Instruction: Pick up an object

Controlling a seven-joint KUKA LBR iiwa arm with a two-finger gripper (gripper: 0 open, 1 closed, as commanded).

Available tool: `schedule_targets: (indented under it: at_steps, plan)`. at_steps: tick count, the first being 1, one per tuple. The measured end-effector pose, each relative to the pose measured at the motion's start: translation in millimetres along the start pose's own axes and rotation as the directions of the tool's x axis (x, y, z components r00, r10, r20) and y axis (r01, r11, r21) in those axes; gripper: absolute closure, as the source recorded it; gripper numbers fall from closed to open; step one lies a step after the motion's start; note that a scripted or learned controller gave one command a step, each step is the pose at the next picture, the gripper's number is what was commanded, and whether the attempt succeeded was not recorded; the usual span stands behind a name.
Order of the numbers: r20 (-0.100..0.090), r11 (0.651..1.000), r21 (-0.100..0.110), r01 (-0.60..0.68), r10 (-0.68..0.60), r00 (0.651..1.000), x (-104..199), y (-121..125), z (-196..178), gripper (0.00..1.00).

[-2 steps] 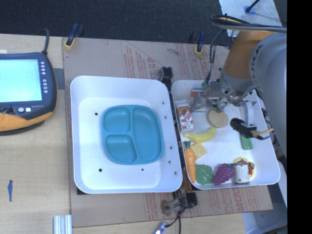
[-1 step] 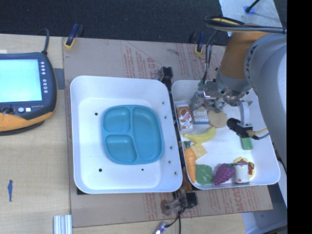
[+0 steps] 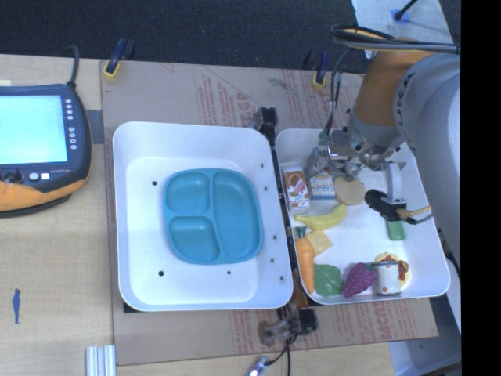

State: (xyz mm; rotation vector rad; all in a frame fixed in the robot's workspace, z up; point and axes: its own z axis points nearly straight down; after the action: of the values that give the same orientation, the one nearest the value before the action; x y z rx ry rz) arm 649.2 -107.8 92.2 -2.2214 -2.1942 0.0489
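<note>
Camera view, from the near edge of the right bin (image 3: 427,292) backward: grapes (image 3: 358,279), then the banana (image 3: 324,218) lying crosswise, its long axis left-right. Just beyond the banana, the gripper (image 3: 333,167) hangs over small packets (image 3: 321,186); whether it is spread or closed I cannot tell.

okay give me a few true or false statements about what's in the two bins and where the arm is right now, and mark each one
1. The blue divided plate lies in the left bin. True.
2. The banana lies on the blue plate. False: it lies in the right bin.
3. The gripper is over the right bin's far end. True.
4. The purple grapes sit at the right bin's far end. False: they lie near its front edge, beside the green toy.
5. The carrot lies against the right bin's left wall. True.
</note>
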Motion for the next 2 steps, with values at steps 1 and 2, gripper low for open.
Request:
schedule_targets:
  at_steps: [1,2]
  plan:
    - [0.0,0.999,-0.037,0.014,-0.014,1.0,2,-64,0,0.0]
    - [-0.012,1.0,-0.018,0.013,-0.013,1.0,-2,0,2,0.0]
